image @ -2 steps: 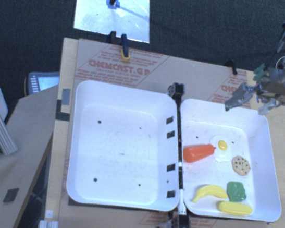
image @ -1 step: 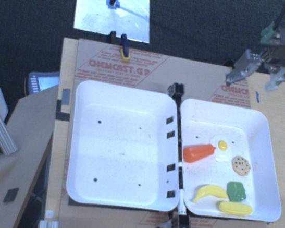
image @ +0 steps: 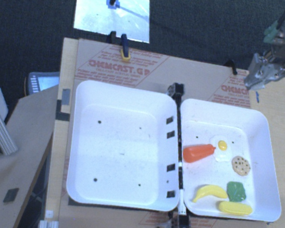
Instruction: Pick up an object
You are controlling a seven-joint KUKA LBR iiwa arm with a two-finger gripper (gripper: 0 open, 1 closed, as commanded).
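End effector [image: 256, 79] upper right of frame, above the desk [image: 200, 77] past the right bin [image: 266, 128] rim; can't tell finger state. Carrot [image: 198, 153], egg [image: 221, 146], cookie [image: 240, 165], banana [image: 210, 192], green piece [image: 236, 190], corn [image: 234, 207] clustered lower right. Left bin [image: 122, 145] open.

In the right bin [image: 266, 128] lie an orange carrot [image: 198, 153], a fried egg [image: 222, 147], a cookie [image: 240, 165], a banana [image: 210, 192], a green piece [image: 236, 190] and a yellow corn cob [image: 235, 207].

A yellow clamp [image: 125, 48] grips the cardboard sheet [image: 138, 68] beneath a shiny metal plate [image: 114, 7].
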